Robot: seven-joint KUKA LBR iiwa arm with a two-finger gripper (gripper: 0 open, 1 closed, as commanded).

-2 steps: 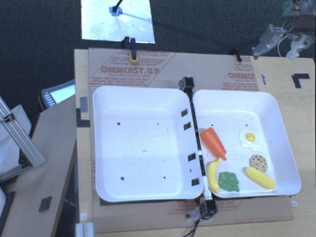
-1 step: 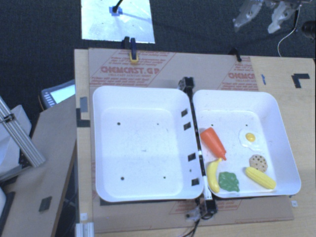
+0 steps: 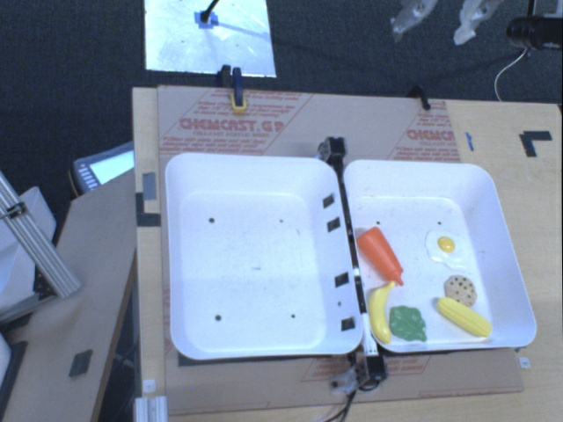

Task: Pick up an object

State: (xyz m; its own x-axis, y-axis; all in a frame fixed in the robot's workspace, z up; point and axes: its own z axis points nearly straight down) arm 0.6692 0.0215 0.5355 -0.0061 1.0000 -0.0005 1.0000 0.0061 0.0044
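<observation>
**Hovering high, toys all below in the right bin**

Looking down, I see my end effector (image 3: 447, 20) spread open and holding nothing, up beyond the tabletop's (image 3: 493, 130) far edge. The carrot (image 3: 381, 251) lies well toward the camera from it, in the right bin (image 3: 413, 176), long axis slanting away from the divider. Egg (image 3: 445, 245), cookie (image 3: 459, 289), corn (image 3: 464, 316), banana (image 3: 380, 313) crowd nearby; left bin (image 3: 246, 170) offers room.

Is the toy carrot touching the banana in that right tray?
Touching: in the camera view the carrot's lower tip meets the banana's upper end.
</observation>
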